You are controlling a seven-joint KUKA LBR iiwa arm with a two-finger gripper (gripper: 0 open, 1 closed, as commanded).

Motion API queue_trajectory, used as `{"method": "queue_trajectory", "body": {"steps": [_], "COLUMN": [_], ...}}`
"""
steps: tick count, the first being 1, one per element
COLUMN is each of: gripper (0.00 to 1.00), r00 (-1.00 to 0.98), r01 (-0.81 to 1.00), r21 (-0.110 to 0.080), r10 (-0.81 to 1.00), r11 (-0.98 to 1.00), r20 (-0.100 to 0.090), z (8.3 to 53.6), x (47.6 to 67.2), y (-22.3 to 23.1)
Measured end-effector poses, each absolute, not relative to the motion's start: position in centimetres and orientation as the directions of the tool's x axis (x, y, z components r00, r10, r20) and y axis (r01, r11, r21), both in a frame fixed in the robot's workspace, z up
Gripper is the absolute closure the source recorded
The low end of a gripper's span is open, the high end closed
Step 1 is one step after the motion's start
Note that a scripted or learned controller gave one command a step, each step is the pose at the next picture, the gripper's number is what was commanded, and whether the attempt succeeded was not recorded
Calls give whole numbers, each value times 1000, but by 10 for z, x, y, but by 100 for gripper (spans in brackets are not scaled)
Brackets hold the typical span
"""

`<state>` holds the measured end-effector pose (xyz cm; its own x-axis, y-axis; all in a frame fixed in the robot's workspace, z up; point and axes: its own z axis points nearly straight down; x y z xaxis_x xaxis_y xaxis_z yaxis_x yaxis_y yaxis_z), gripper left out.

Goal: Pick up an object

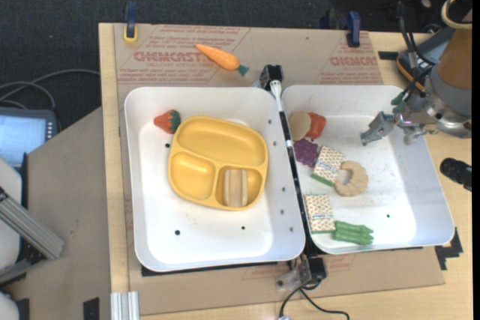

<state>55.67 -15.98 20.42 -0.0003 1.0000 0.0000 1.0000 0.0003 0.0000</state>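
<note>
Reaches in from the right edge of the frame, at mid-height. Grey arm (450, 97) with an orange-tan section above the wrist, partly cut off at the upper right. Hand (373, 133) extended leftward from the wrist, angled slightly downward, grey metal fingers (375, 130) close together. Nothing visible between them.
</note>
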Motion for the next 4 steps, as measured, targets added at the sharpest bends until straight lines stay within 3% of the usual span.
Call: {"method": "queue_trajectory", "body": {"steps": [1,2,3,4], "gripper": [0,0,0,0], "r00": [-3,-5,3,-2], "r01": [1000,1000,1000,1000], "r21": [-7,5,-7,5], "r10": [1000,1000,1000,1000], "r11": [3,5,-3,2], "r20": [3,-1,2,-2], "z": [99,84,85,85], "x": [581,630,561,606], "y": [-135,-98,-107,-108]}}
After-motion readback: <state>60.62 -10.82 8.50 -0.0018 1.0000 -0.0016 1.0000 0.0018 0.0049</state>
